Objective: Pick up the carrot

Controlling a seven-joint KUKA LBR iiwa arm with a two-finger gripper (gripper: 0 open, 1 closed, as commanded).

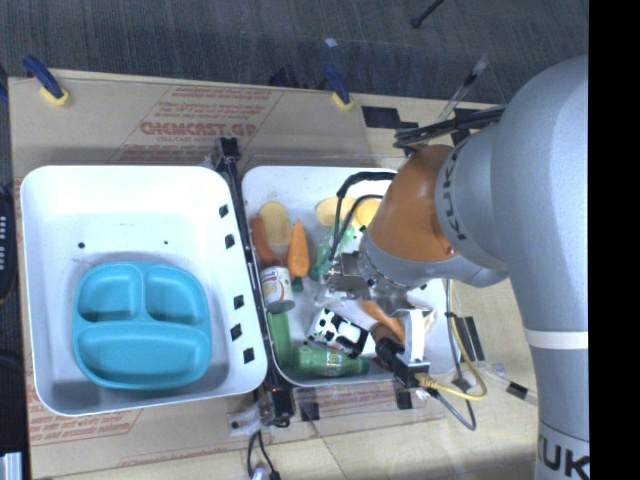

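Observation:
The carrot [299, 249] is a short orange tapered piece lying in the right bin [300, 175], near its left wall, pointing away from me. My gripper [338, 280] reaches down into the middle of the same bin, just right of the carrot and a little nearer to me. The grey wrist and orange band [410, 218] cover most of it. Nothing orange shows in its grasp.
Around the carrot lie a brown sausage-like piece [262, 236], a yellow item [275, 214], a small can [277, 286], a green bottle [325, 363], a black-and-white toy [335, 330] and another orange piece [384, 319]. The left bin [60, 198] holds a blue divided tray [143, 324].

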